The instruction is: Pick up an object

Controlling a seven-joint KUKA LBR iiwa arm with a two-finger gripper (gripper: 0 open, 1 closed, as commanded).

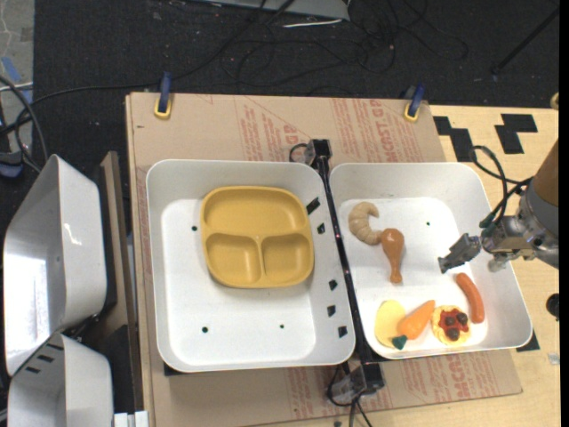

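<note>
The right bin [418, 183] holds several toy foods. A pale croissant [363, 221] lies near its middle, with a brown drumstick [393, 251] just below it. An orange-red sausage [471, 297] sits at the right. Along the front edge are a yellow slice [386, 320], an orange carrot [416, 320] and a small tart with dark berries [452, 324]. My gripper [457, 255] hangs dark over the right side of this bin, just above and left of the sausage and right of the drumstick. Nothing is seen in its grasp.
The left bin [178, 327] carries a yellow divided plate [258, 237] in its upper half. A black divider [336, 256] runs between the bins. The arm's wrist [533, 229] and cables reach in from the right. White containers [49, 256] stand off the bench's left edge.
</note>
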